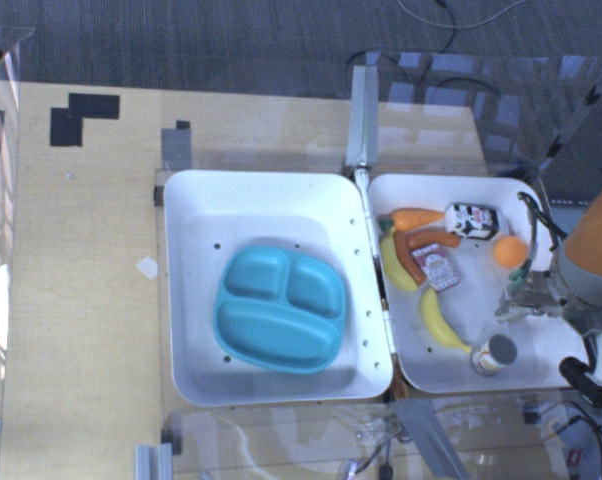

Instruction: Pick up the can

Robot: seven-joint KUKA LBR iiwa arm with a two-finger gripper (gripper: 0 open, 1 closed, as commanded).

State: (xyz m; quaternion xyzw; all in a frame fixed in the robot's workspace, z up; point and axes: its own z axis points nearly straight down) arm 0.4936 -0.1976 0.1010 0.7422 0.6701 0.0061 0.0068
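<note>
The can (491, 354) is a small silver tin lying on its side near the front edge of the right bin (541, 368), its round end facing the camera. My gripper (511, 298) hangs at the right side of that bin, a little behind and to the right of the can and apart from it. Its fingers stand open with nothing between them. The arm's grey body and orange band (593, 236) fill the right edge above the bin.
Also in the right bin are a carrot (417, 218), a sausage (421, 245), two bananas (439, 320), a small black-and-white carton (473, 220), a packet (439, 268) and an orange ball (510, 252). The left bin (196, 298) holds a blue divided plate (279, 308).
</note>
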